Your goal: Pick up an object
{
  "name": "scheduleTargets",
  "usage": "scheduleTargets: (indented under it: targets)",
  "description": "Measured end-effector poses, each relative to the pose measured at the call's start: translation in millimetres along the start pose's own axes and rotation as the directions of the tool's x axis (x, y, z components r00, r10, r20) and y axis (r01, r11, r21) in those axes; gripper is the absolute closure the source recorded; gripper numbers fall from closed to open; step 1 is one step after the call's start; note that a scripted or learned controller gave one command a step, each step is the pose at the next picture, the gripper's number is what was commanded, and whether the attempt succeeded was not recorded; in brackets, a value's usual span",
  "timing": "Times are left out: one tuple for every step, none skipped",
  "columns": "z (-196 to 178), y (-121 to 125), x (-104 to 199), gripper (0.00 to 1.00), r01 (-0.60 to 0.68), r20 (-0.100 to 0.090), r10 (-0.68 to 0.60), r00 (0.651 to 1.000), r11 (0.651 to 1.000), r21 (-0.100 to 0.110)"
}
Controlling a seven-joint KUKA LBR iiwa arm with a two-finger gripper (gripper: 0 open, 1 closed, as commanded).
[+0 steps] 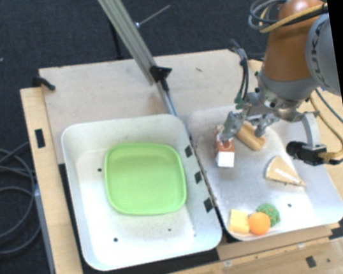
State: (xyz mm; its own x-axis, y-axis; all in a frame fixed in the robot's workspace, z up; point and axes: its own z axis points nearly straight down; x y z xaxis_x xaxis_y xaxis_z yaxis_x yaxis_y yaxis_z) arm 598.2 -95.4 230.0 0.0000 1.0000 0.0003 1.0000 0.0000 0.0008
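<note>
Roll (250, 137), tan and short, lies tilted in the upper part of the right bin (323, 200), under the gripper (247, 126). The bench (49, 185) bears both bins side by side. The left bin (76, 180) holds a green plate (144, 177) near its middle. The arm (287, 50) reaches in from the right, its orange band above the wrist, and hangs over the right bin's upper half. The fingers are spread wide: one sits at the red top of a small carton (225, 154), the other just right of the roll, so the roll lies between them; contact cannot be told. A tan wedge (283, 171) lies to the right, apart from the roll. At the near rim a yellow block (238, 221), an orange (259, 224) and a green piece (271, 212) cluster together.
</note>
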Motion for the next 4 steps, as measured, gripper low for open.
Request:
scheduleTargets:
  targets:
    - [56.2, 1.7, -9.9, 0.00, -0.002, 0.000, 0.002, 1.000, 1.000, 0.005]
    - [98.6, 4.2, -10.1, 0.00, -0.001, 0.001, 0.001, 1.000, 1.000, 0.004]
    - [130.7, 3.6, -10.6, 0.00, -0.001, 0.001, 0.001, 1.000, 1.000, 0.003]
    - [118.7, 4.4, -11.1, 1.00, -0.002, 0.000, 0.002, 1.000, 1.000, -0.001]
